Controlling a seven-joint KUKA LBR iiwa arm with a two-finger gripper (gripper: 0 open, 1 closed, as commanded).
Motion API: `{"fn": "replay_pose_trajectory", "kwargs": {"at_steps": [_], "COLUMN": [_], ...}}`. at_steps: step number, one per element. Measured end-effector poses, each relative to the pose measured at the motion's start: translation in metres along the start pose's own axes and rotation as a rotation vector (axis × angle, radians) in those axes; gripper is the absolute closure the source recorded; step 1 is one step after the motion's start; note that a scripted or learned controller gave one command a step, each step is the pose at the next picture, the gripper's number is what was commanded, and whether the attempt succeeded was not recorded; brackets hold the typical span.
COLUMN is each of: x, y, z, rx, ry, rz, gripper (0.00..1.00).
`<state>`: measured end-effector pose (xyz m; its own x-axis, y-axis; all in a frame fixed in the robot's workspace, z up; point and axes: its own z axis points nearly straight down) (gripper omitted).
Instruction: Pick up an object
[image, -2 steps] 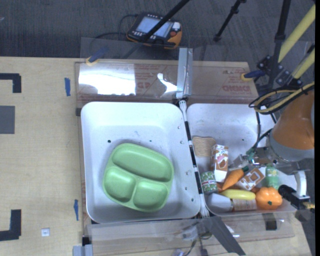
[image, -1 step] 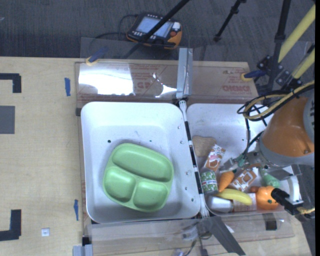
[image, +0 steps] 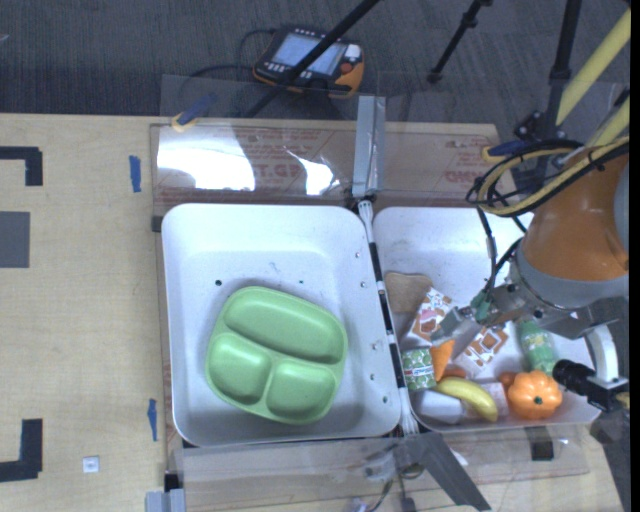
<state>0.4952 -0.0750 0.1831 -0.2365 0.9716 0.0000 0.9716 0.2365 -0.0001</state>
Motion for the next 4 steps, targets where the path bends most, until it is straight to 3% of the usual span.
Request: {"fn": "replay_pose_trajectory", "kwargs": {"at_steps": [1,2,3,4], "x": [-0.031,-0.048,-0.048,0.007], "y": [0.012,0.087,0.088,0.105], "z": [0.07,0.097,0.088,0.0], "rx": [-0.033,-0.007,-0.01,0.001], "ry": [-0.015,-0.002,-0.005,0.0], "rz": [0.149,0.05,0.048,0.024], "gripper": [0.0,0.0,1.0,1.0]}}
